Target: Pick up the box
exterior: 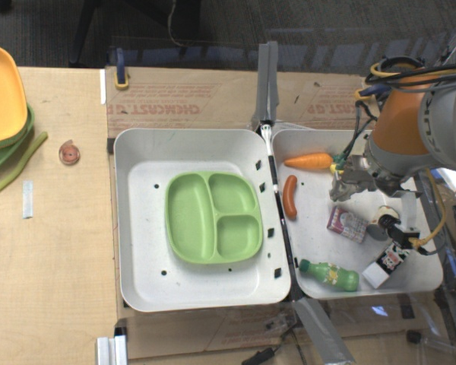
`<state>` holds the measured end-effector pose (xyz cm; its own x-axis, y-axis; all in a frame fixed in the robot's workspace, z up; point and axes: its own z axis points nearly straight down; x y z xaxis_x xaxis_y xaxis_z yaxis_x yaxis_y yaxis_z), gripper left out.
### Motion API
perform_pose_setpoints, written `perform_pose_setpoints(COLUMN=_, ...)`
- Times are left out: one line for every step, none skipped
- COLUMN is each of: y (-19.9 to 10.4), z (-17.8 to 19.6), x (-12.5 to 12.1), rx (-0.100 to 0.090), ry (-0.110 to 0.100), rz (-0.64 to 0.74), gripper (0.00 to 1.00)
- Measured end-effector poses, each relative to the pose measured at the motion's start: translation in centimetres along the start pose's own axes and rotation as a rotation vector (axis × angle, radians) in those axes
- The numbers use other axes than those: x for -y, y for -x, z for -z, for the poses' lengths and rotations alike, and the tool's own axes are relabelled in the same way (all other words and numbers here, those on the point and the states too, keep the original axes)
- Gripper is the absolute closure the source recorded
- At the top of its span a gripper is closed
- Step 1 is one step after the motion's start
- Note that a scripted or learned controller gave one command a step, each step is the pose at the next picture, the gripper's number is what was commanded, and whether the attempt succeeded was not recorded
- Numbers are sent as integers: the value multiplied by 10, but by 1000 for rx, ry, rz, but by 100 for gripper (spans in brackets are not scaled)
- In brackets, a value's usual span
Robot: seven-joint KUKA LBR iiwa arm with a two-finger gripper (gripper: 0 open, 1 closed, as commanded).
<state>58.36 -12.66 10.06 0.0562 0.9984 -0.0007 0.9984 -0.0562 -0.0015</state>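
Crowded around the target in the right bin (429,284): an orange carrot (309,161) along the far wall, a red sausage (290,197) by the left wall, a green bottle (330,274) lying on its side near the front edge, and a small black and white item (386,263) towards the front right corner. Well apart from all this, in the left bin (137,280), a green divided plate (213,217) set in the middle. Outside the bins on the desk (53,280): a stack of yellow and green dishes (1,112) at the far left, a small pinkish round thing (69,153) and a white strip (27,200), plus printed cardboard (182,101) beneath the bins. Reaching in from the right, the grey arm (441,128) with its orange band (405,120) and trailing cables, overhanging the bin's right half. Jaws low over the bin floor just right of the carrot's tip, just above the box (346,223) in the frame; impossible to tell how far open, or whether touching anything. The box itself: small, pinkish grey with a darker printed face, lying flat and slightly skewed near the middle of the right bin, between sausage and black and white item, apart from both.
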Motion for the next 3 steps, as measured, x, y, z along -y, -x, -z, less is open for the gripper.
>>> perform_pose_setpoints(y=5, z=-10, x=52, rx=-1, ry=-1, rz=278, gripper=100)
perform_pose_setpoints(y=19, z=-9, x=106, rx=-1, ry=0, rz=242, gripper=100)
perform_pose_setpoints(y=19, z=-9, x=106, rx=-1, ry=1, rz=243, gripper=0)
